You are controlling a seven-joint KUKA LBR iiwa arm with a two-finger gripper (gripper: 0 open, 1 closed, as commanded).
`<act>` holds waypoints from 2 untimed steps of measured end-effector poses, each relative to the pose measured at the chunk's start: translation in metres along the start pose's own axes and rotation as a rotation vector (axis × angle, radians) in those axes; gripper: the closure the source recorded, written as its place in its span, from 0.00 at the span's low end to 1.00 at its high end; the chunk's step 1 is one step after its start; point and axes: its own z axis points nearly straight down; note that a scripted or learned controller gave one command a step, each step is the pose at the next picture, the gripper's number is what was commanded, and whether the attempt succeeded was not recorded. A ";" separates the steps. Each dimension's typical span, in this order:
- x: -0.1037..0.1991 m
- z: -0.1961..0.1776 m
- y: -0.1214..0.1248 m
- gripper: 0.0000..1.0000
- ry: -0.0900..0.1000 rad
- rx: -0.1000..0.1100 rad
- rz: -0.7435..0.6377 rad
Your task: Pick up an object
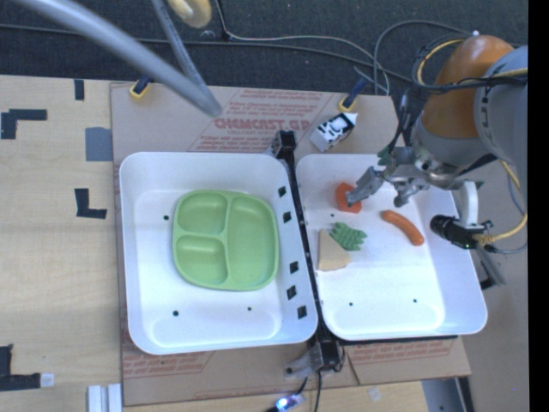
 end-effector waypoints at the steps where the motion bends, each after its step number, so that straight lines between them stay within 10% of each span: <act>1: 0.000 -0.008 0.003 0.00 -0.002 -0.014 -0.003; 2: -0.009 0.042 -0.001 0.00 -0.002 -0.009 -0.002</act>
